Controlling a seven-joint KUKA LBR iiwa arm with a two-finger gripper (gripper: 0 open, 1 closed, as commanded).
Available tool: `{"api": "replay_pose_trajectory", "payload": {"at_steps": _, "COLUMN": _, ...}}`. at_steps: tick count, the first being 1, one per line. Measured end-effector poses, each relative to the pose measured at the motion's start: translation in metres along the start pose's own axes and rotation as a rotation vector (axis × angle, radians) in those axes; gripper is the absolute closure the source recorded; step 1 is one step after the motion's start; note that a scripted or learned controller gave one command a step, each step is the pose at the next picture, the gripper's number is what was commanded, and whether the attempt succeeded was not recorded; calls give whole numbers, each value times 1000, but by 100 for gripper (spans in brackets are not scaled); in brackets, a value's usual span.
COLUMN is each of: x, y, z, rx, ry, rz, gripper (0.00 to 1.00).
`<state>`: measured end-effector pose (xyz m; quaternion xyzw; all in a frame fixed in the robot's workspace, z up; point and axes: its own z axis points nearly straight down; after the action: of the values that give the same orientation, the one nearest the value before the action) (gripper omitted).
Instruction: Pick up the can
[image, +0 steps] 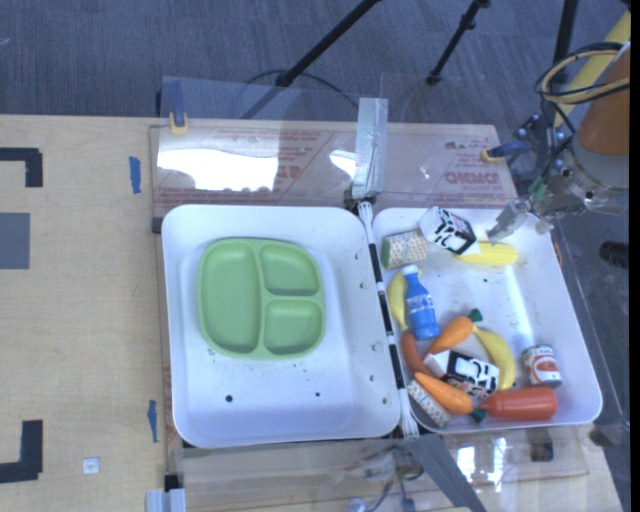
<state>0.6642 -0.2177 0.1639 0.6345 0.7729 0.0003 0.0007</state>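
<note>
The arm (605, 120) is cut off by the picture's right edge, and its gripper (508, 222), at the right bin's (575, 300) far right corner, is too small and blurred to tell how its fingers stand. The label on the can (541, 366), by that bin's right edge, is too small to read. Near the front edge, carrots (445, 392) and a banana (498, 355) partly hide what may be a black-and-white carton (471, 371).
</note>
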Motion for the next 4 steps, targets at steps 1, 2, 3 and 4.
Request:
{"api": "replay_pose_trajectory", "payload": {"at_steps": 1, "x": 24, "y": 9, "z": 78, "rx": 9, "ry": 10, "rz": 553, "gripper": 0}}
{"api": "replay_pose_trajectory", "payload": {"at_steps": 2, "x": 71, "y": 14, "z": 66, "rx": 16, "ry": 0, "rz": 851, "gripper": 0}}
{"api": "replay_pose_trajectory", "payload": {"at_steps": 3, "x": 86, "y": 10, "z": 77, "rx": 20, "ry": -3, "rz": 1205, "gripper": 0}}
{"api": "replay_pose_trajectory", "payload": {"at_steps": 4, "x": 52, "y": -1, "z": 79, "rx": 4, "ry": -1, "rz": 1558, "gripper": 0}}
